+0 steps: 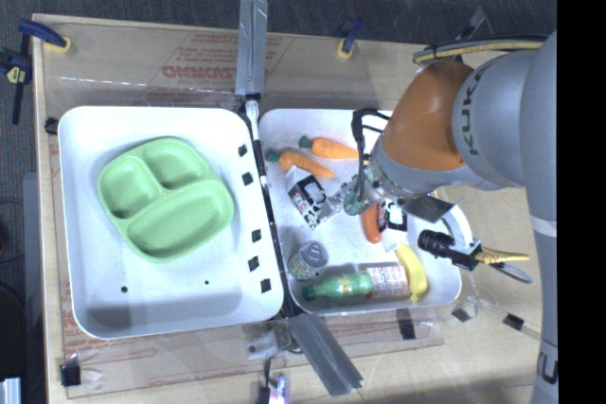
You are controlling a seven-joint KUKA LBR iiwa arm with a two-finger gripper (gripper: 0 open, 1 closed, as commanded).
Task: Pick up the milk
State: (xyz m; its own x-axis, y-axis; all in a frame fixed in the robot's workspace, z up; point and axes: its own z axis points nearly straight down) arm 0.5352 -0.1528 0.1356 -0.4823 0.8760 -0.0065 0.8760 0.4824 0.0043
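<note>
The milk (307,198) is a small black-and-white carton lying tilted in the left part of the right bin (284,132). My gripper (352,197) hangs low over that bin, just right of the carton and close to its right end. The grey arm with its orange band (426,123) covers the bin's right side from above. I cannot make out anything held at the gripper's tip.
Two orange carrots (333,148) lie behind the milk. A grey can (311,255), a green bottle (352,285) and a banana (414,272) lie along the front wall. An orange-red item (370,223) sits under the wrist. The left bin (85,307) holds a green divided plate (166,195).
</note>
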